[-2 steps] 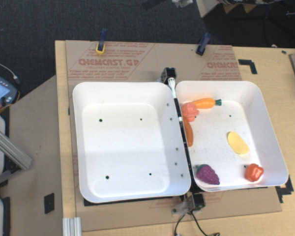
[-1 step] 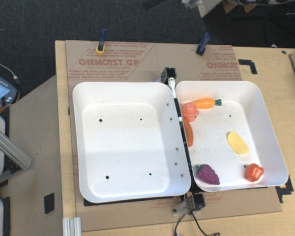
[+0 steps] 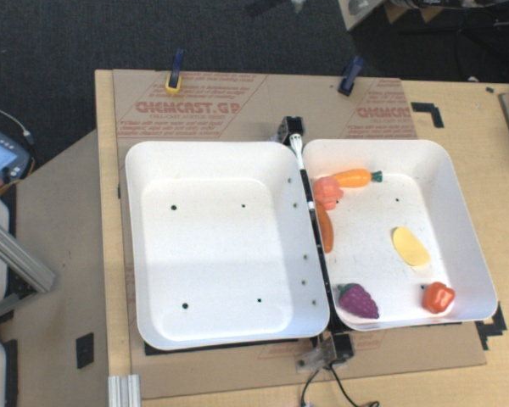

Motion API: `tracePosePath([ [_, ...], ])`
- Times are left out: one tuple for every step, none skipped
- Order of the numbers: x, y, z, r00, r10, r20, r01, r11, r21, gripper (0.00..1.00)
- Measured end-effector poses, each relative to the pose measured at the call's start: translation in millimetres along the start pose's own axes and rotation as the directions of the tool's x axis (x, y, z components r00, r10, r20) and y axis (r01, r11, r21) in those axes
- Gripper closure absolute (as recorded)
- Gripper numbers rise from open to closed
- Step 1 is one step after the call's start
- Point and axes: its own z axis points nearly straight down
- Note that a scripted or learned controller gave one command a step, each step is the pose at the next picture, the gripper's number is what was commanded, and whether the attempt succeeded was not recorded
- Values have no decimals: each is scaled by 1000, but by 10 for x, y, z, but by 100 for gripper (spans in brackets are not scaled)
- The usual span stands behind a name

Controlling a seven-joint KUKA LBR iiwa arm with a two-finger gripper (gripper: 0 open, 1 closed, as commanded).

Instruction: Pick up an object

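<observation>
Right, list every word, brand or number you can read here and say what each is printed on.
"CHEMCAST GP": red print on the brown protective sheet above the left bin, upper left.
A second red print on the same sheet above the right bin, upper right: too blurred to read.
Smaller red lines around both: too small to read.

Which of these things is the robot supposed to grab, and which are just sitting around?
For grabbing, all in the right white plastic bin:
orange toy carrot
pink toy fruit
long orange toy
yellow oval toy
purple toy grapes
red toy pepper

Just sitting around:
left white plastic bin
yellow clamp
blue clamp
</observation>
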Motion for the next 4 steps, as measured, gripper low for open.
tracePosePath([
  [520, -191, -2, 1000, -5, -2, 5, 1000, 4, 0],
  [1026, -347, -1, 1000, -4, -1, 4, 1000, 4, 0],
  [1115, -542, -1, 1000, -1, 0, 1, 1000, 4, 0],
  [1110, -726, -4, 1000, 0, 0, 0, 1000, 4, 0],
])
